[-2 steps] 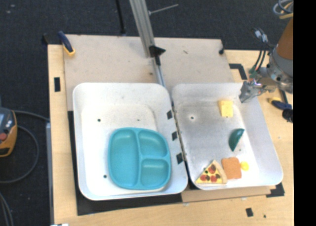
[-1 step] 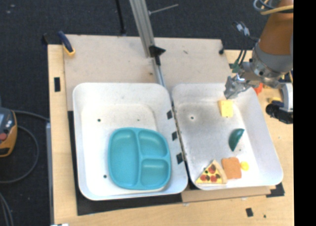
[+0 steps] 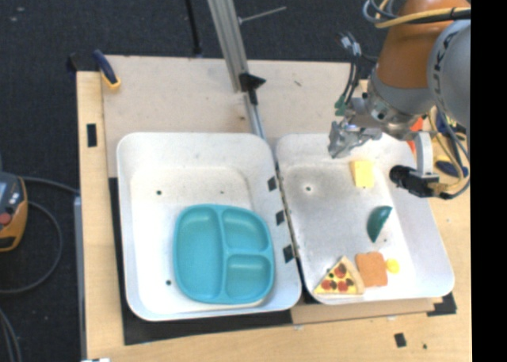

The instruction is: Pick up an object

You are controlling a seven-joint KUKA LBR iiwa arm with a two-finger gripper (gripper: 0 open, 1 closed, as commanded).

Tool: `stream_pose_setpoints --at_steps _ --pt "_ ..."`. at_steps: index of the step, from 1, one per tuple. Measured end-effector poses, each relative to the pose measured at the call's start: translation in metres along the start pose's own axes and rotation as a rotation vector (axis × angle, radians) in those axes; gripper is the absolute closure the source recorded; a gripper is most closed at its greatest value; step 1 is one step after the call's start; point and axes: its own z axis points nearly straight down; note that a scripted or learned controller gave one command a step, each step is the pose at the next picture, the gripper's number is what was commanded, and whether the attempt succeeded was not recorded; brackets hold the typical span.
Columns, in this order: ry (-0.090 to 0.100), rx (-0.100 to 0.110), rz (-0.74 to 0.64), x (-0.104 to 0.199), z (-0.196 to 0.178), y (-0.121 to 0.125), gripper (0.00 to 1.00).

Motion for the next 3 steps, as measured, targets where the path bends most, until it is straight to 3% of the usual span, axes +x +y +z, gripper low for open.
stream_pose_setpoints --at_steps 1,3 --pt "0.0 -0.002 -0.001 0.058 0.0 0.017 1.0" --pt "-0.001 -0.001 0.001 0.16 0.016 0.028 1.0"
